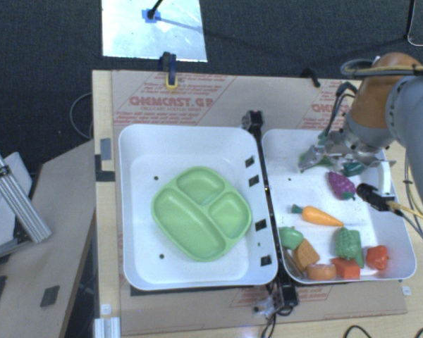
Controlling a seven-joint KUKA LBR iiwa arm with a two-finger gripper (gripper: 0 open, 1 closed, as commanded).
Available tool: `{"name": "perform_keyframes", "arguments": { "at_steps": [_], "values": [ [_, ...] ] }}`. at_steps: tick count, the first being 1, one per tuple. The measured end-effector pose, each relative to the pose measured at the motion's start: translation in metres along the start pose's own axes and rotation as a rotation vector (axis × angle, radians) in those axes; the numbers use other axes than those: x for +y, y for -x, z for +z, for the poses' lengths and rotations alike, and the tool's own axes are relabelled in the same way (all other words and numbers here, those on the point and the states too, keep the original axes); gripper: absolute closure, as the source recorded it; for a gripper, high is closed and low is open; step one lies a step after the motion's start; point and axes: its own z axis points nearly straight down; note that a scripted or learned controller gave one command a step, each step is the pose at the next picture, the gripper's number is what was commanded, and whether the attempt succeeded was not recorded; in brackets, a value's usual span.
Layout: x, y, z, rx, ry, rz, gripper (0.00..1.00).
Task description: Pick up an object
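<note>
Hand (323, 155) is low over the far part of the right bin (289, 146); whether it is open or closed cannot be told. No item visible in its grip. Grapes (341, 184) lie just beside it. Carrot (320, 216) sits mid-bin. Further toy foods cluster along the near edge. Left bin (137, 153) holds a green tray (201, 213). Both bins rest on the surface (197, 94).

Your bench (106, 189) carries two white bins side by side: the left bin (137, 189) and the right bin (282, 153).
</note>
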Motion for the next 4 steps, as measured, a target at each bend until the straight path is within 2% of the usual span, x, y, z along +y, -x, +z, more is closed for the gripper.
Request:
{"name": "perform_keyframes", "arguments": {
  "at_steps": [1, 2, 3, 4],
  "values": [
    [0.001, 0.0, -0.012, 0.0, 0.004, -0.001, 1.0],
    [0.006, 0.005, -0.058, -0.001, 0.005, 0.0, 1.0],
    [0.001, 0.009, -0.107, -0.001, 0.005, 0.003, 1.0],
    [0.002, 0.01, -0.142, 0.0, 0.005, -0.001, 1.0]
  ]
}}
